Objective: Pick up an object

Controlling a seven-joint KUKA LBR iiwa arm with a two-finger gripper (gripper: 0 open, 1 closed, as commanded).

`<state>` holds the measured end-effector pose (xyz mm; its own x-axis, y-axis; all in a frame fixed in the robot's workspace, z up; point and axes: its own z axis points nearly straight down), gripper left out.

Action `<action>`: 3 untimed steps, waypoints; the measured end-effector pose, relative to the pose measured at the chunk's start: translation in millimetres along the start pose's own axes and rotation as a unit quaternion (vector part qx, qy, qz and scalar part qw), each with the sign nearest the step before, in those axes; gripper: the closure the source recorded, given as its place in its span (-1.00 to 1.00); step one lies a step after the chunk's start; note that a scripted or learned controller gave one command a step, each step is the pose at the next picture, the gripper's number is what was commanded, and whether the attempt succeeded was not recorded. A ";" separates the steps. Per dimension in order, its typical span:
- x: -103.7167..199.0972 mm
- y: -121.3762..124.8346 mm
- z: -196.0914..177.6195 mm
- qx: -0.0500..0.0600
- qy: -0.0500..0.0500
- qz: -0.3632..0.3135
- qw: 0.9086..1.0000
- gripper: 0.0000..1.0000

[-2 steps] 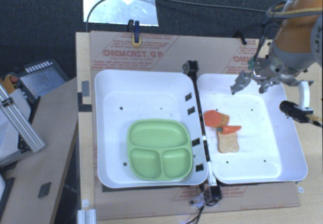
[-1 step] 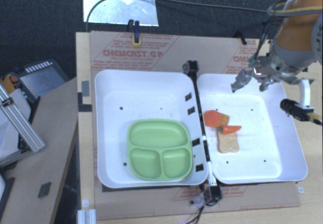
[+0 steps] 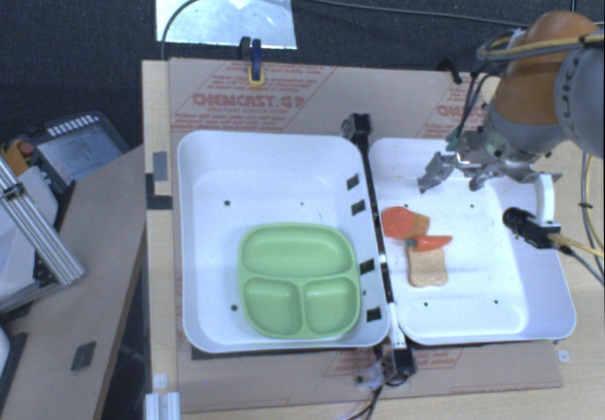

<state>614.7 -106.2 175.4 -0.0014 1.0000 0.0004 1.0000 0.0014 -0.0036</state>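
Overhead, the gripper (image 3: 458, 172) hangs with fingers spread wide and empty at the right bin's (image 3: 492, 314) upper edge, apparently lining up on the orange food (image 3: 406, 221) at frame centre.

We see the arm (image 3: 553, 78) cut off by the right edge of the frame, so its upper part is lost to us. At the left edge, a metal rail (image 3: 33, 224) and a small screen device (image 3: 76, 148) are partly cropped. The printing on the board (image 3: 250, 98) behind the bins is too blurred to read fully. The orange pieces (image 3: 411, 227) overlap; we cannot tell their shapes.
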 end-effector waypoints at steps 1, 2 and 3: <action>-6.7 2.0 44.4 -0.001 0.000 0.000 1.000 -1.00; -6.7 3.4 91.3 -0.003 0.000 0.000 1.000 -1.00; -6.7 4.0 79.2 -0.004 -0.001 0.000 1.000 1.00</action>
<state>618.4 -112.9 96.2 -0.0014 1.0000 -0.0012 1.0000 0.0014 0.0051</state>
